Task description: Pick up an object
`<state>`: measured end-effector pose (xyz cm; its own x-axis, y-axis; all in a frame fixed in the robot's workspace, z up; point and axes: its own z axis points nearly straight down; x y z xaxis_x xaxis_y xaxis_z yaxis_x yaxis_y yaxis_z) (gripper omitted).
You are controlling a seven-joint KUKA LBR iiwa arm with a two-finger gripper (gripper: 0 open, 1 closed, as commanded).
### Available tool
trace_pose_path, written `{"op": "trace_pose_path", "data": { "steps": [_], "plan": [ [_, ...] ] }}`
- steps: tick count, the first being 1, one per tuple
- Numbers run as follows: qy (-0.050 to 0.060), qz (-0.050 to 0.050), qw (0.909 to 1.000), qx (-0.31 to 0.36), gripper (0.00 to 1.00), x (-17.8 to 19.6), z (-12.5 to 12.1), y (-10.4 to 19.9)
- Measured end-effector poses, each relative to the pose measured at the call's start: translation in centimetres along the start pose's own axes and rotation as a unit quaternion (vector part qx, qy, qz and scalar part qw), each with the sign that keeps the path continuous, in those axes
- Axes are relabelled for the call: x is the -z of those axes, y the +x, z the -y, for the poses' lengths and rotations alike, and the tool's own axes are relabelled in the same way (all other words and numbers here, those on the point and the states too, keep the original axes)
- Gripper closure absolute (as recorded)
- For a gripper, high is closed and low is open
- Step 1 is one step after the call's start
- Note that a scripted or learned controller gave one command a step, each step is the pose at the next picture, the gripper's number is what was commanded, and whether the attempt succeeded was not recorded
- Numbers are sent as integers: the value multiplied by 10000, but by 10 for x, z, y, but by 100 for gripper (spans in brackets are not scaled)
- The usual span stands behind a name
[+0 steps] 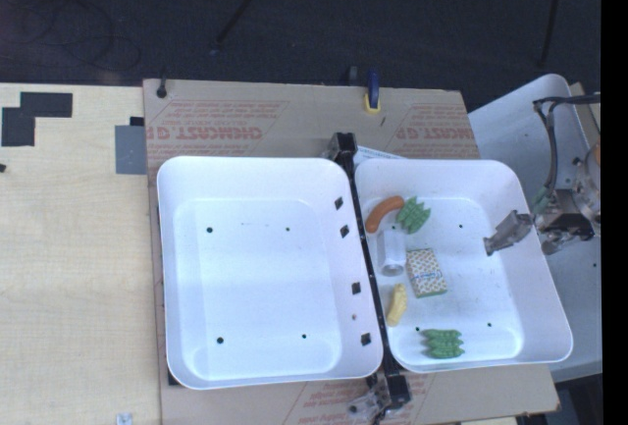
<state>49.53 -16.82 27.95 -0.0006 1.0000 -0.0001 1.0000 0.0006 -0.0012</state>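
Banana (396, 304) upright along right bin's (535, 325) left wall.

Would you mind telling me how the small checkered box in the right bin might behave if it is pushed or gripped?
The checkered box lies flat, so it would likely slide rather than roll. It looks like light cardboard, so a firm squeeze may dent it. The clear tube close beside it might get nudged.

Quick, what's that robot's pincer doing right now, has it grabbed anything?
Pincer: hanging above the right bin's right side, nothing seen between it; open or closed cannot be told.
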Motion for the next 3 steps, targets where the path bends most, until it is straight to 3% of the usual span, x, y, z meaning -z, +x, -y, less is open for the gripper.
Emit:
{"op": "trace_pose_path", "data": {
  "steps": [1, 2, 3],
  "plan": [
    [9, -4, 10000, 0, 100, 10, 0, -1],
    [-19, -20, 10000, 65, 100, 56, -8, 116],
    [-14, -7, 10000, 32, 100, 97, -13, 163]
  ]
}}
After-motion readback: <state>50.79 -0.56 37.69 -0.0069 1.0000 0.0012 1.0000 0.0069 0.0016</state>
